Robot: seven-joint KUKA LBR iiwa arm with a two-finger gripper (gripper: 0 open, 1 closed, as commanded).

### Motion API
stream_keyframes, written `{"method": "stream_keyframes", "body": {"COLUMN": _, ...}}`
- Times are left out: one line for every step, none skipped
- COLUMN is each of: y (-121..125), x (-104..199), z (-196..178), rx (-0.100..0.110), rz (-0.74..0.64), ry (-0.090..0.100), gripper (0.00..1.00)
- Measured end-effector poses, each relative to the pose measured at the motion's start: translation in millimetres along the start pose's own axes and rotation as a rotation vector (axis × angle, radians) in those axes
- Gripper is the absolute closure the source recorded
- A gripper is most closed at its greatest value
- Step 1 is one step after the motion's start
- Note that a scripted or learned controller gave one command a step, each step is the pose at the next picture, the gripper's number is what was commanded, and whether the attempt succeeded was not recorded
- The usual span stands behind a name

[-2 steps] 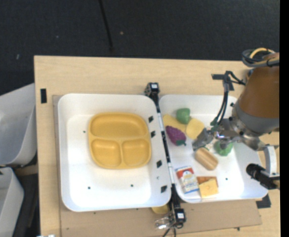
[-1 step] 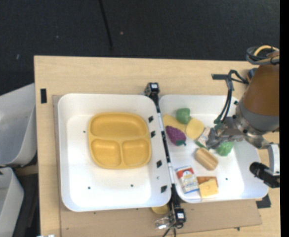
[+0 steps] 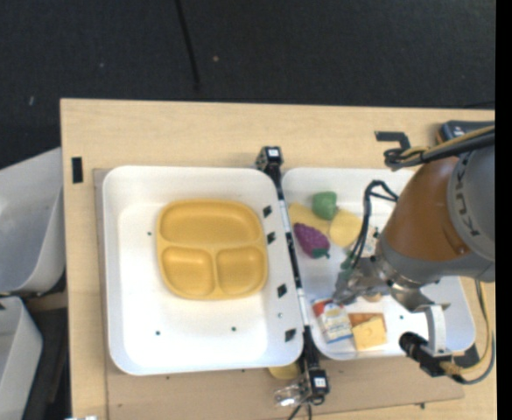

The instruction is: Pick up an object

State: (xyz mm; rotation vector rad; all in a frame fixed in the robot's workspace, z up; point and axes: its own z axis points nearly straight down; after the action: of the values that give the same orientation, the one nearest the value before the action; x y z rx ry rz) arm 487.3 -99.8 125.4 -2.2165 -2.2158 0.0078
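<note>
The right bin holds several small items: a green piece, a purple piece, a pale yellow piece, a white carton with a red end and an orange-yellow block. My gripper hangs low over the bin's front left part, just above and behind the carton, to the right of the purple piece. Its tips are dark and small against the bin floor. Nothing shows between them.
The left bin carries a yellow divided plate in its middle. A black-clipped divider separates the two bins. The arm's orange band covers the right bin's right half. A small yellow thing sits on the bench at the front edge.
</note>
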Motion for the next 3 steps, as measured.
{"method": "stream_keyframes", "body": {"y": 4, "x": 88, "z": -79, "rx": -0.017, "rz": -0.011, "ry": 0.000, "gripper": 1.00}}
{"method": "stream_keyframes", "body": {"y": 2, "x": 143, "z": -164, "rx": -0.017, "rz": -0.009, "ry": 0.000, "gripper": 1.00}}
{"method": "stream_keyframes", "body": {"y": 1, "x": 160, "z": -235, "rx": -0.016, "rz": -0.006, "ry": -0.001, "gripper": 1.00}}
